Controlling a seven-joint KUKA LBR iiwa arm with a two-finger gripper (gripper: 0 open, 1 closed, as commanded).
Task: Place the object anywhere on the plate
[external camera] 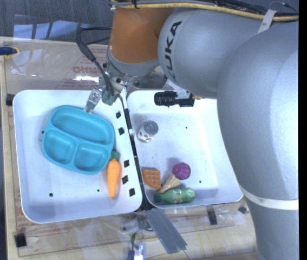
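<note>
Orange carrot (pixel 113 178) lies in the left bin (pixel 28 199), touching the blue plate's (pixel 77 140) lower-right edge (not on it). Gripper (pixel 102 97) hovers at frame centre-top, fingers slightly parted, holding nothing. Placement remains undone.

A single fixed camera above the worktop (pixel 34 58) looks down at a slant on both white bins, left bin (pixel 28 161) and right bin (pixel 213 161), close enough that the arm (pixel 240 64) entering from the right blocks perhaps a third of the frame.
</note>
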